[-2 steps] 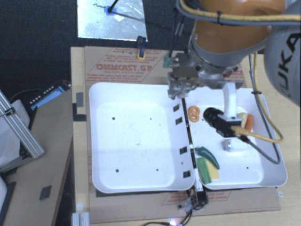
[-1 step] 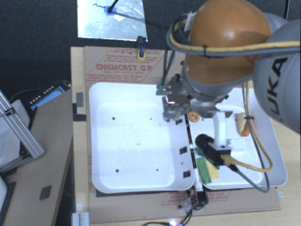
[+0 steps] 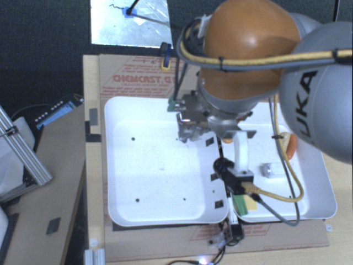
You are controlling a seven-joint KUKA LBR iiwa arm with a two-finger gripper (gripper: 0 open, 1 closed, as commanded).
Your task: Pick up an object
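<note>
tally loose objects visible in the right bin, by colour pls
Orange: 1, orange object at the far side, partly behind the arm
Grey: 1, small grey block mid-bin
Green and yellow: 1, green-yellow piece at the near edge
Total: 3 visible; the arm hides much of that bin, so more may lie under it.

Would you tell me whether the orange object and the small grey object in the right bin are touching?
Apart: the camera view shows bare white floor between the orange object and small grey object.

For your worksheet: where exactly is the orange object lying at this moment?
In the camera view, the orange object lies in the right bin, near its upper part, beside the yellow cable and just under the grey arm, above a small grey object.
</note>
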